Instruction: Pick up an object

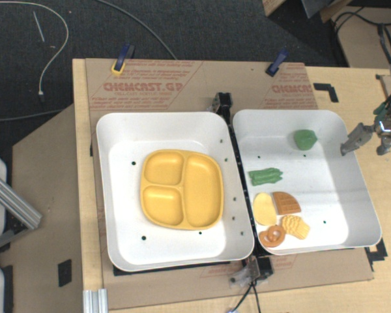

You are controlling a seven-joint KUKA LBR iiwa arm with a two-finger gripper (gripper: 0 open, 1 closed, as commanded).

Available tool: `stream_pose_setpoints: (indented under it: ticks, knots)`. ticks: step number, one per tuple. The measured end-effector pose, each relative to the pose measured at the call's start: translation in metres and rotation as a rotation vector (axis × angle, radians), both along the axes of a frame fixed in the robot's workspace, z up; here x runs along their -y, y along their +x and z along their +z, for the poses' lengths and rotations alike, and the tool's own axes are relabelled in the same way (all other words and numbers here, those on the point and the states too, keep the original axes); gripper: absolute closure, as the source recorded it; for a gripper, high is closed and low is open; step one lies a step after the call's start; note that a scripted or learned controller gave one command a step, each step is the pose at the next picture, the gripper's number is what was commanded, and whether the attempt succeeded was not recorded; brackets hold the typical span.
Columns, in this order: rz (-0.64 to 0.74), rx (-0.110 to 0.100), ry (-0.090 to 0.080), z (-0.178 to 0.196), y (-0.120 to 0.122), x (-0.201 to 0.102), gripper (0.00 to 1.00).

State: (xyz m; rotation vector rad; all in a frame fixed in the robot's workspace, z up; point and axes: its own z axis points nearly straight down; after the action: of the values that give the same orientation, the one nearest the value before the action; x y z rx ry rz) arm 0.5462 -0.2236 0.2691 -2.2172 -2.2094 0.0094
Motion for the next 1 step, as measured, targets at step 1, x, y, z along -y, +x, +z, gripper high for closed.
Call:
stream_pose_setpoints:
  ticks: [1]
  knots:
    - [0.004,0.012,-0.003,0.0064,0.0024,-0.0009,0.0]
